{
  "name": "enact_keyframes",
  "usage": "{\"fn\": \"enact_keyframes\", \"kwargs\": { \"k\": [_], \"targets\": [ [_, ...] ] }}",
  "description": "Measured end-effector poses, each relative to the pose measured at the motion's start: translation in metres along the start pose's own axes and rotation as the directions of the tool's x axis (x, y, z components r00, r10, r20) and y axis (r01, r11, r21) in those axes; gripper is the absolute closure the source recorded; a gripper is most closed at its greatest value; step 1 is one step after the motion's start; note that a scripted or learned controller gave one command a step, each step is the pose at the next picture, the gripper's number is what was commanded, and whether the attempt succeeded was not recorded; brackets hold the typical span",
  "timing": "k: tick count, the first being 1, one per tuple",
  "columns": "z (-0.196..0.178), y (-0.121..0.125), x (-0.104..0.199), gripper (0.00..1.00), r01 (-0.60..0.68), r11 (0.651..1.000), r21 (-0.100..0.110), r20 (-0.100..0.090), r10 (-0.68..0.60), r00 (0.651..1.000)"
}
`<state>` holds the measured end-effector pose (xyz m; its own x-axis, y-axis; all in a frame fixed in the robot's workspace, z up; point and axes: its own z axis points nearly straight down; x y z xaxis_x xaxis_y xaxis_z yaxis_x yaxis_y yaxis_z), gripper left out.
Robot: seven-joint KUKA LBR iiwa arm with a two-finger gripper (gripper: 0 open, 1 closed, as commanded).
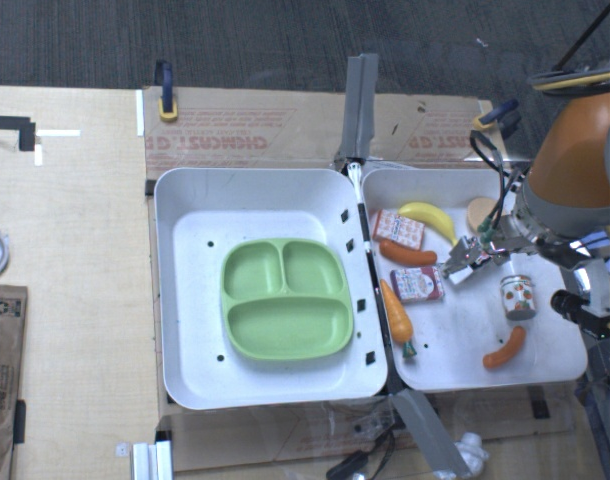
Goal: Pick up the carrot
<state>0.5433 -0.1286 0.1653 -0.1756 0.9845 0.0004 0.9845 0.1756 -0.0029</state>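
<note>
The carrot (396,315) is orange with a small green tip. It lies lengthwise along the left wall of the right bin (545,368), near the front. My gripper (463,262) hangs over the middle of that bin, to the right of and a little behind the carrot, and apart from it. It sits just right of a small red-and-white packet (418,285). Nothing shows held in it.
The right bin also holds a banana (430,218), a red-and-white box (399,230), a red sausage (408,254), a small can (518,297), an orange sausage (504,348) and a tan round piece (479,212). The left bin (185,268) holds a green divided plate (285,298).
</note>
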Motion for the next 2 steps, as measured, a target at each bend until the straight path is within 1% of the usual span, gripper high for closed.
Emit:
{"fn": "enact_keyframes", "kwargs": {
  "k": [1, 2],
  "targets": [
    [0.075, -0.048, 0.033, 0.0, 0.118, 0.993, 0.0, -0.001, -0.118, 0.993],
    [0.009, -0.036, -0.07, 0.0, 0.174, 0.985, -0.003, 0.003, -0.174, 0.985]
  ]
}}
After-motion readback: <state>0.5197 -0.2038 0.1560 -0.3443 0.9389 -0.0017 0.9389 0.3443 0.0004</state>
